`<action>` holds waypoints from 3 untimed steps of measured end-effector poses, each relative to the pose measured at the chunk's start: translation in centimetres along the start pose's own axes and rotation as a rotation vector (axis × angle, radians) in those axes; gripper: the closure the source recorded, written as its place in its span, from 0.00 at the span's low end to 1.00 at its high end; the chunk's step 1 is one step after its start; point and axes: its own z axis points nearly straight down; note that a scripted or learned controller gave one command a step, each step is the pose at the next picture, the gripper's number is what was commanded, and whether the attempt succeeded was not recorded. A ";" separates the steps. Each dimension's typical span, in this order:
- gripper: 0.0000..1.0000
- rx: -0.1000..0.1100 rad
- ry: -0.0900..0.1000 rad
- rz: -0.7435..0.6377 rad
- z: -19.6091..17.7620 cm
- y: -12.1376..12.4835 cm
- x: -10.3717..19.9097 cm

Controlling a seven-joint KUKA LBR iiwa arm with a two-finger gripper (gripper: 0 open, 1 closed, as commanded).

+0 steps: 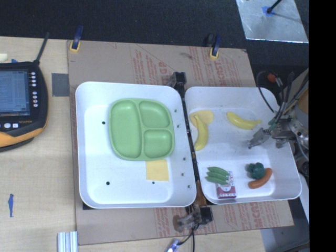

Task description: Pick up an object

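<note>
- My pincer sits low over the right side of the right shallow white bin, reaching in from the right edge; metal fingers point left, tips near the bin floor.
- Pincer state: cannot tell, fingers too small and blurred to read; nothing visible between them.
- Curved yellow plastic banana lies just up-left of my pincer tips, near but apart.
- Second, paler yellow banana-shaped piece lies by the right bin's left wall, well apart from my pincer.
- Dark green lumpy toy, broccoli-like, sits below my pincer, touching an orange-red sausage-shaped toy at the bin's lower right.
- Green bean-pod bundle lies at the lower middle of the right bin; small red and white carton just below it, touching or nearly so.
- Left shallow white bin holds a light green three-compartment plastic plate in the upper centre and a flat yellow square slice just below the plate's lower right edge.
- Both bins rest side by side on a brown cardboard sheet on the worktop.
- Orange and black handheld control pendant with screen lies at far left on the worktop.
</note>
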 end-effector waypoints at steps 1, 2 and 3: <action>0.00 0.000 0.002 -0.001 5.5 -3.8 0.1; 1.00 0.001 0.000 -0.005 4.5 -3.8 0.0; 1.00 -0.002 0.001 -0.004 0.0 -1.9 8.8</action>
